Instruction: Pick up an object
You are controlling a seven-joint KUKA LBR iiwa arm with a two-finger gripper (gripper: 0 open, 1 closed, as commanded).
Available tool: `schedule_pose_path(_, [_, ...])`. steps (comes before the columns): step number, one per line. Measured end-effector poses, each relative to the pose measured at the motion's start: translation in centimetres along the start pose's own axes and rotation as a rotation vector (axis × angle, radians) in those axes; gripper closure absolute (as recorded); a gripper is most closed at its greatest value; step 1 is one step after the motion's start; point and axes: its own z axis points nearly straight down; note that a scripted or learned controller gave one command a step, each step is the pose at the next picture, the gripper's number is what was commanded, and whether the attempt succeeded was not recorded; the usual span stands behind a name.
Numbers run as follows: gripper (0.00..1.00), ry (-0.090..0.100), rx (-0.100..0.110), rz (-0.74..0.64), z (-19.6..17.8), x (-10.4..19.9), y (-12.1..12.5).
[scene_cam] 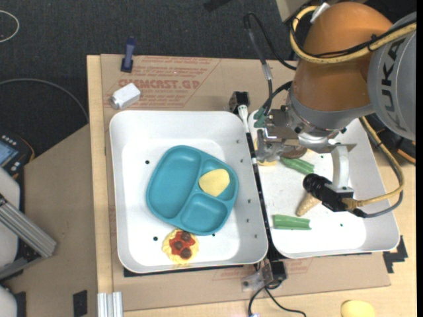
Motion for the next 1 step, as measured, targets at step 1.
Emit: schedule_pose_path(1, [1.00, 0.006, -0.014, -0.011, -7.88, 5.22, -1.39])
